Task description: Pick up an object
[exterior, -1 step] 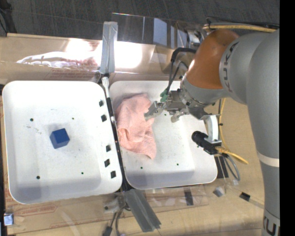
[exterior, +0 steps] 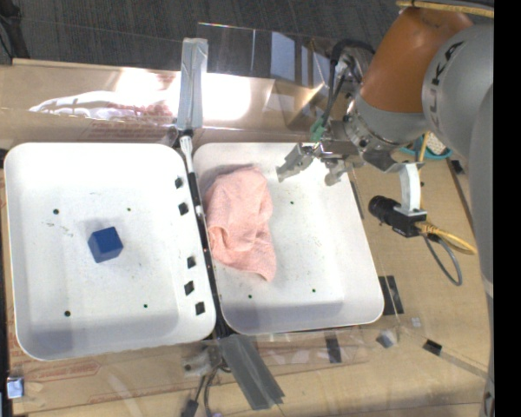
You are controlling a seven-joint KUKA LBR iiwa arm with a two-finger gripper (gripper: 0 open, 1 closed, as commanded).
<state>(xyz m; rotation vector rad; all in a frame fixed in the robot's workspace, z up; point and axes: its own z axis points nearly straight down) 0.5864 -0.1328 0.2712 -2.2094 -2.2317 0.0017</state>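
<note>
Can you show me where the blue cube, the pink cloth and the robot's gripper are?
blue cube (exterior: pixel 106 242): camera view, on its top face.
pink cloth (exterior: pixel 239 220): camera view, middle of the crumpled fabric.
gripper (exterior: pixel 312 168): camera view, midway between its two fingertips.

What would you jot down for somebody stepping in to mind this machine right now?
Gripper: jaws open, holding nothing, poised over the back of the right bin.
Cloth: pink, crumpled, lying at the left side of the right bin, apart from the gripper.
Cube: blue, sitting in the left bin, far from the arm.
Done: nothing picked up yet.
Left: lower onto a thing, close the jaws, lift. The cloth is the nearer one, so it is probably the next target.
</note>
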